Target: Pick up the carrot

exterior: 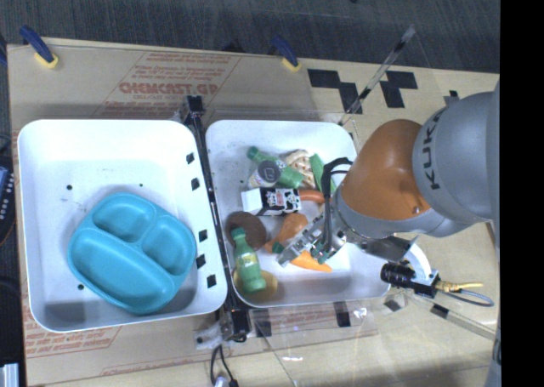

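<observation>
The carrot (312, 264), a small orange piece, lies on the floor of the right bin (223, 147) near its front wall. My gripper (306, 247) hangs low in that bin, just above and to the left of the carrot, under the arm's orange band (387, 177). The wrist hides part of the carrot. Whether the gripper touches it cannot be seen.
Another orange piece (291, 226), a green bottle (247, 266), a brown round item (245, 225), a black-and-white box (274, 200) and several green and beige items (289, 164) crowd the right bin. A blue divided tray (132, 249) lies in the left bin (51, 164).
</observation>
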Available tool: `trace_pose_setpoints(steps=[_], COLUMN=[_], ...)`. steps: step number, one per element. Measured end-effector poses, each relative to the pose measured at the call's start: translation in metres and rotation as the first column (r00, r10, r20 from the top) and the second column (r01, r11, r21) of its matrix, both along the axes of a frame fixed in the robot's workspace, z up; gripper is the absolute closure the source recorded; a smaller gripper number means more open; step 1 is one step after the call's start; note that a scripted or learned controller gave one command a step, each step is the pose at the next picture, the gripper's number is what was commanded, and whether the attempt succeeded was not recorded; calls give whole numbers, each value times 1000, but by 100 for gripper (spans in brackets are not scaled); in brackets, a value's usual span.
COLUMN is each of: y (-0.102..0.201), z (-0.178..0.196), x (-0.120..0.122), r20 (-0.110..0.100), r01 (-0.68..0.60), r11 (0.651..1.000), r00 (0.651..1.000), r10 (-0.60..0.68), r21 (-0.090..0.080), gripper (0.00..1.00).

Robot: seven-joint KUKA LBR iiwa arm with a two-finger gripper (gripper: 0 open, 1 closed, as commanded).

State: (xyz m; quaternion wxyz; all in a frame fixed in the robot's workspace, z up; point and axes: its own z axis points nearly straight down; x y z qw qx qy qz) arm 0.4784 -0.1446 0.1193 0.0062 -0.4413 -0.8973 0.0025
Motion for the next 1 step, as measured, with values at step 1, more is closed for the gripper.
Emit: trace_pose_setpoints(steps=[1], y=[25], z=[62], x=[28], r20=[11], r01=[311], r11=[950], r00=[950], r10=[-311], r21=[-2], gripper=[100])
